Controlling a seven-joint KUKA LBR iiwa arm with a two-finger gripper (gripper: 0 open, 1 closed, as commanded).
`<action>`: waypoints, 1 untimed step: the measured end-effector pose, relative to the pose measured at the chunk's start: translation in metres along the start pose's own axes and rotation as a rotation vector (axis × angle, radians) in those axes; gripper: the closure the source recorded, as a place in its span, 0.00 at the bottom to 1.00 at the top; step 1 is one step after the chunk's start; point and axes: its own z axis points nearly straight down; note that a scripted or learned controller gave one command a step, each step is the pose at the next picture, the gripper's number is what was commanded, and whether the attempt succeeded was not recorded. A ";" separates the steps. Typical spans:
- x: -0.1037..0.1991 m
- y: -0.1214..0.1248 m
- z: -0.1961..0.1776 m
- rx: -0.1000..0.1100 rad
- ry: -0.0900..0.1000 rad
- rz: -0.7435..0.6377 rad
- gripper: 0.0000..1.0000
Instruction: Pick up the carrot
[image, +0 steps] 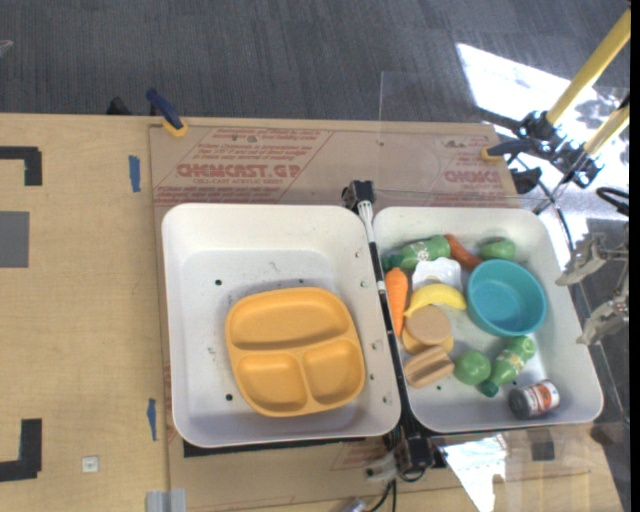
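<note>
From the fixed camera above the bench we see two white bins side by side. The left bin carries an orange divided plate. The right bin is crowded with toy food, and the carrot lies against its left wall, at about nine o'clock from the bin's middle, thick end at twelve o'clock and tip tapering toward six. A banana lies just beside it at three o'clock, with a round tan piece near its tip. A teal bowl sits further toward three o'clock, and a small can lies at the bin's five o'clock corner.

We cannot tell how the tool's fingers stand.

We judge the carrot to be a light, rigid plastic toy, smooth and likely slippery, not fragile. The thick upper half offers the best hold, taken across its width, though the bin wall and banana crowd both sides.
</note>
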 end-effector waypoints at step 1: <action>-0.003 0.000 -0.012 0.003 -0.010 -0.001 1.00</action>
